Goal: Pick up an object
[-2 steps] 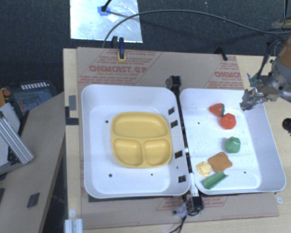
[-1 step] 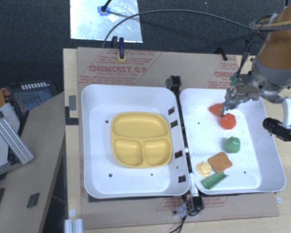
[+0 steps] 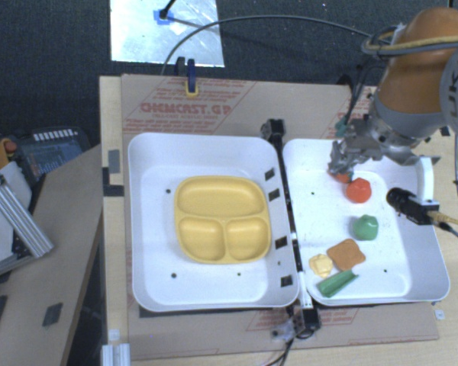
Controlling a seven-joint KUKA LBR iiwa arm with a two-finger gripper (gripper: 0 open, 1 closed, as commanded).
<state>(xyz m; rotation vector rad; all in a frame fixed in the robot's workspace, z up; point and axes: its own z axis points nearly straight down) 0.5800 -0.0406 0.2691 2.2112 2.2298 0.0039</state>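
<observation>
In the right bin [image 3: 424, 280], up toward its back-left corner, the gripper [image 3: 340, 166] hangs low over the white floor. The grey-and-orange arm [image 3: 420, 59] comes in from the right side of the camera view. Honestly I can't tell from this angle whether the gripper is spread or clamped, the wrist blocks too much of it.

Just beside the tip, a bit to the front-right, sits a red round piece [image 3: 359, 192]. There's a sliver of reddish-orange right under the gripper, and I can't say if it's part of that piece or something separate. Nothing looks lifted; the red piece seems to be resting on the bin floor.

The rest of that bin:
- A green chunky piece [image 3: 365, 226] sits nearer the front than the red one and apart from it.
- An orange-brown flat piece [image 3: 346, 255] comes next toward the front.
- A small yellow piece [image 3: 320, 264] is touching the flat piece's left edge.
- A long green piece [image 3: 337, 283] lies at a slant right at the front, just beside those two.

The left bin [image 3: 149, 174] holds a yellow divided tray [image 3: 217, 219] lying flat around the middle, well away from the gripper. Both bins sit on a cardboard sheet [image 3: 214, 105].
</observation>
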